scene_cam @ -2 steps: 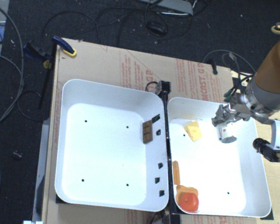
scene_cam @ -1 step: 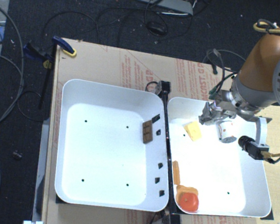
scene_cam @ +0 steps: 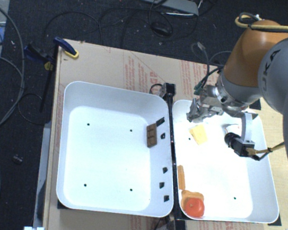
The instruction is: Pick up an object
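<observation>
A pale yellow block lies in the right bin, near its far left corner. My gripper hangs just above and behind that block, at the end of the grey arm with its orange band. A red tomato-like ball rests at the bin's near left corner, touching an orange piece beside it. An orange stick lies along the left wall. A brown chocolate-bar piece sits in the left bin, by its right wall.
A black divider clamp strip runs between the two bins. Cables and a blue-yellow clamp lie beyond the bench's far left corner. The arm's bulk covers the right bin's far right part.
</observation>
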Robot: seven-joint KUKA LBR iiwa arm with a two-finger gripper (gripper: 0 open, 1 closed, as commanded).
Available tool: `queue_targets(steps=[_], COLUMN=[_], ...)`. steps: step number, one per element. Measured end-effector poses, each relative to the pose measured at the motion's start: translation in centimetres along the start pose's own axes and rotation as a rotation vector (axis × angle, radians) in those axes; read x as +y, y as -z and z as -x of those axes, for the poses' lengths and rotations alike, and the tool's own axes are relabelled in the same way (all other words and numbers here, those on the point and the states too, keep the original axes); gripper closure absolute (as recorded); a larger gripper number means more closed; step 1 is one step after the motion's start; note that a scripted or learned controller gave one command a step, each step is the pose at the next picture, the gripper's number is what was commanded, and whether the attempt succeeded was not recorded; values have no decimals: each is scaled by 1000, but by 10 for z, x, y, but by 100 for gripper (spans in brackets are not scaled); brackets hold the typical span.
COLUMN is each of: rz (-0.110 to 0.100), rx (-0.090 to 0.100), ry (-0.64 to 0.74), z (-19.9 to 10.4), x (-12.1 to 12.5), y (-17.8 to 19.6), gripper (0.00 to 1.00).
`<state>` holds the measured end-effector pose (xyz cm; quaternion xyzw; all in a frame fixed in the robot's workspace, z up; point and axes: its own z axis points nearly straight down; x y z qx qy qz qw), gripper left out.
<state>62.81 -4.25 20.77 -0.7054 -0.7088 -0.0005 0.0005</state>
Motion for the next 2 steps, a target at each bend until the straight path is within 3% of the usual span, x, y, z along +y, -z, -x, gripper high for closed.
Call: queue_targets(steps=[2], rz=[1], rx=[0], ry=[0], z=[-96], x=[7], y=[13], gripper=[100])
